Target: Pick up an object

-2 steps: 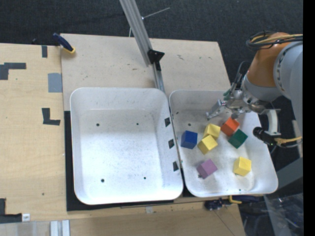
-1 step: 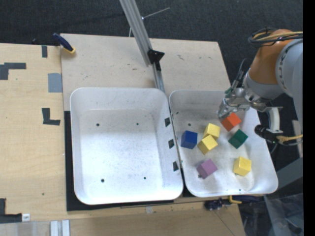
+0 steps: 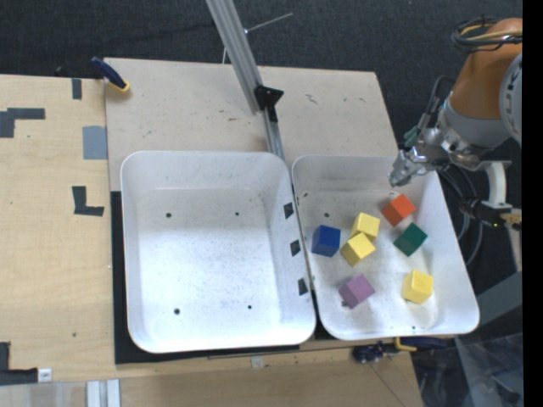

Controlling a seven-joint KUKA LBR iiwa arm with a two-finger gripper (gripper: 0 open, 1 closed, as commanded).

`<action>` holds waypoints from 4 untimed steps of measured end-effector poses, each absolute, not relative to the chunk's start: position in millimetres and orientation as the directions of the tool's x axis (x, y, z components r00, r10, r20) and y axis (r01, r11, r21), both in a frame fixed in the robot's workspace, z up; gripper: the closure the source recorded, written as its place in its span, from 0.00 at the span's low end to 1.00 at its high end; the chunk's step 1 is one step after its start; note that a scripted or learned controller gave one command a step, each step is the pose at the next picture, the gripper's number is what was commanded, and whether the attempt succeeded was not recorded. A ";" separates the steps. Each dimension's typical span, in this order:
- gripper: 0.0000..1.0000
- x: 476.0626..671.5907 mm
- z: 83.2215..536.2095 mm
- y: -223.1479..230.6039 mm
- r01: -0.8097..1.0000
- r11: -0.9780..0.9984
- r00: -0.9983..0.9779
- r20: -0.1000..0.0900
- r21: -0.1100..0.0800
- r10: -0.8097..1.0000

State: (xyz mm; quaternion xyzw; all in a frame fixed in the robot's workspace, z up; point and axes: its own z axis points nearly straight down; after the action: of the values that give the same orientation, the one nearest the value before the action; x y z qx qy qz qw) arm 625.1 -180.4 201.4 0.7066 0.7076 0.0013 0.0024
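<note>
Claw (image 3: 400, 176) poised just above and beside orange cube (image 3: 398, 209) in right bin (image 3: 335, 176), grip state impossible to tell. Nothing lifted yet; descent, closing and raising left, judging by this. Other cubes below it.

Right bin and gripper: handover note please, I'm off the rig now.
Gripper: above the right bin's far right corner, just beyond the orange cube. Nothing visibly held; finger state unreadable at this size.
Things: seven cubes, all in the right bin: orange, green cube, two yellow cubes touching mid-bin, blue cube, purple cube, third yellow cube near the front.
Done: nothing picked yet.
Left: grasp and lift one cube; orange looks nearest.
</note>
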 end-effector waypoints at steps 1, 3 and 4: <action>1.00 623.0 264.6 -183.7 1.000 0.001 -0.001 -0.002 0.006 1.000; 1.00 635.1 260.0 -127.9 1.000 0.006 -0.006 0.001 -0.002 1.000; 1.00 649.9 259.5 -81.1 1.000 0.006 -0.006 0.001 -0.001 1.000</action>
State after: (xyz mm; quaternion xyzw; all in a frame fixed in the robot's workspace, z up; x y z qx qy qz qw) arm 649.9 -81.1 259.5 0.7050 0.7092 0.0002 -0.0006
